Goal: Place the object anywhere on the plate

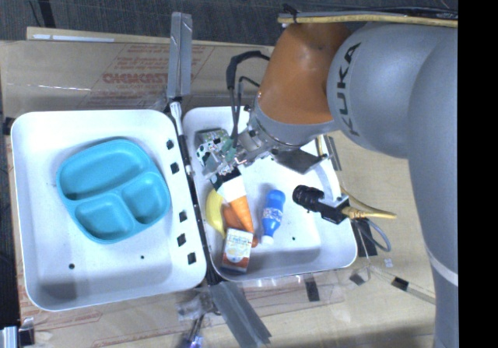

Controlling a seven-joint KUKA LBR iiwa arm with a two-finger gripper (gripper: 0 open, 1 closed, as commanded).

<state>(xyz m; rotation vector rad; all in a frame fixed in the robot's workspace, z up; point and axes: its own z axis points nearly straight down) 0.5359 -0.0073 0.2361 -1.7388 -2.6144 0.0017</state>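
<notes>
Still at the pick stage, gripper [226, 158] down by the banana [214, 210], can't tell its state, plate [113, 189] waiting off left.

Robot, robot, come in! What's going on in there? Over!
Gripper low in right bin, over the banana and carrot. Blue plate bare in left bin. Bin walls between.

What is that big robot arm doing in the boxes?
The grey and orange robot arm is reaching down into the right white bin, over a yellow banana, an orange carrot, a blue bottle and a small juice carton. The blue divided plate waits in the left white bin with nothing on it.
</notes>
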